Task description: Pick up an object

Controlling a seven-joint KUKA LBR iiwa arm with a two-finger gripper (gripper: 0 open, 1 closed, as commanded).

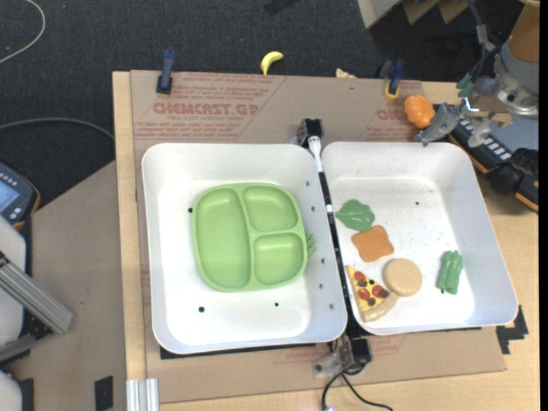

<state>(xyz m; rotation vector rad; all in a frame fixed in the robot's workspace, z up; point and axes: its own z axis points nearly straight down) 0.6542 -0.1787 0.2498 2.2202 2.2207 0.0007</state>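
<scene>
The gripper (445,125) is seen at the top right, past the right bin (479,311); most of the arm is cut off. If it is wide or narrow cannot be told. Toy foods are laid in that bin: a pizza slice (368,292), a round cookie (402,276), a green leaf (355,215).

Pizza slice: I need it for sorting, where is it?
The pizza slice lies in the right bin, at its near left corner, touching the round tan cookie.
</scene>
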